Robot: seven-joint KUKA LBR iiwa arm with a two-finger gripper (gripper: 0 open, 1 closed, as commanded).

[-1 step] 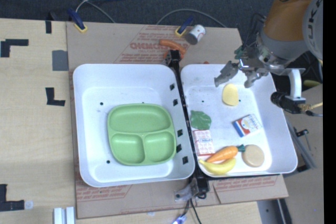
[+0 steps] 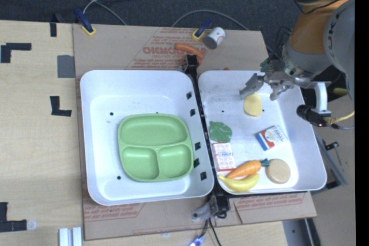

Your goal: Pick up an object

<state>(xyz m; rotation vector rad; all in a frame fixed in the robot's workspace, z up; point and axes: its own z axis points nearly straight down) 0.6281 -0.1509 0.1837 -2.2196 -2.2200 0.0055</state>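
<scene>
My gripper (image 2: 262, 89) hangs over the far part of the right bin (image 2: 300, 115), its two grey fingers (image 2: 249, 87) spread open with nothing between them. Just below the fingertips in the view lies a pale yellow rounded object (image 2: 252, 105). Further toward the front of that bin are a green leafy piece (image 2: 220, 132), a red-and-white packet (image 2: 222, 155), a small red, white and blue box (image 2: 271, 136), an orange carrot (image 2: 245, 169), a yellow banana (image 2: 239, 182) and a round tan disc (image 2: 278, 170).
The left bin (image 2: 98, 124) holds a green divided plate (image 2: 155, 146). Black clips run along the wall between the bins (image 2: 198, 118). Beyond the bins lie an orange tool (image 2: 190, 49), a grey cylinder (image 2: 214, 37) and cables on the cardboard.
</scene>
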